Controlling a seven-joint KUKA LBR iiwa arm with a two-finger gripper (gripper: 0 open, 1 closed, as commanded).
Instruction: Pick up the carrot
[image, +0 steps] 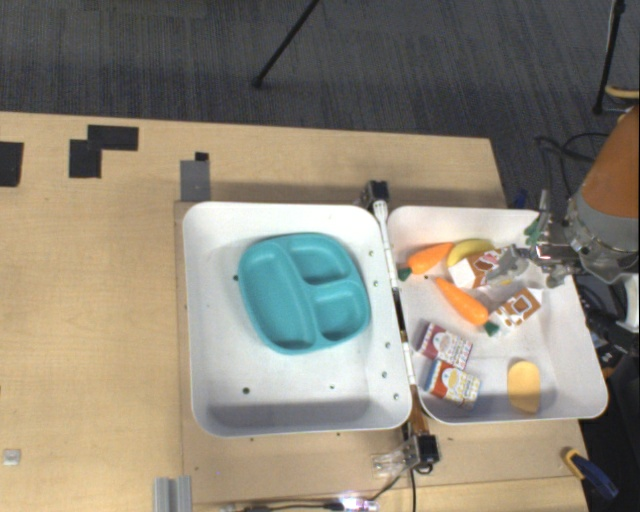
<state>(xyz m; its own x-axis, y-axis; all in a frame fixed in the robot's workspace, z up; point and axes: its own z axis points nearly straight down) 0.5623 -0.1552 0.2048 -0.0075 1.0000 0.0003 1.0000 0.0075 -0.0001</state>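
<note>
Yellow-orange lump (524, 385) at the near end of the right bin (590, 400) — two carrots up past it.

One carrot (462, 302) lies diagonally mid-bin, the other carrot (430, 258) sits by the divider, both to the camera's left of the tool (522, 253); the diagonal one is nearer. Whether the tool is spread or pinched can't be told. Small cartons (447, 364) carry print — too tiny to read.

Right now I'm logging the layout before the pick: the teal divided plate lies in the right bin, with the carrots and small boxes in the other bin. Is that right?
Not quite. The camera view shows the teal divided plate in the left bin, not the right one. The carrots and small boxes do lie in the other bin, the right bin.
</note>
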